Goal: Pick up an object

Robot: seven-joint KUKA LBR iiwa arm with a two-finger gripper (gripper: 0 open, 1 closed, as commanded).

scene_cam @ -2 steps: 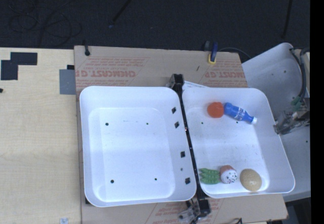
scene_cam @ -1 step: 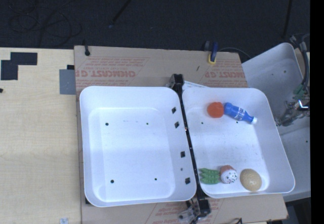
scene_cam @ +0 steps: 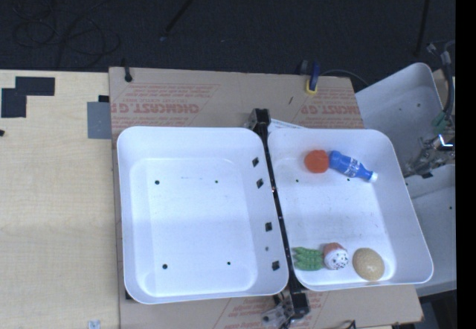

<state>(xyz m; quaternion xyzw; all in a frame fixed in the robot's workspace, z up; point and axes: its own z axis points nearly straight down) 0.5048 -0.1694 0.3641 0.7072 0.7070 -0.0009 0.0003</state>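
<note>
orange ball [scene_cam: 317, 161] touching blue bottle [scene_cam: 350, 166], right bin [scene_cam: 401, 193]

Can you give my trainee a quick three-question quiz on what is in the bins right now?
1. True or false: the orange ball lies in the left bin.
2. Which object lies touching or nearly touching the ball? A) blue bottle B) tan egg-shaped object C) green toy
3. How many objects lie along the right bin's near edge?

Key:
1. False; it lies in the right bin.
2. A
3. Three: the green toy, a white spotted ball and the tan egg-shaped object.
</note>
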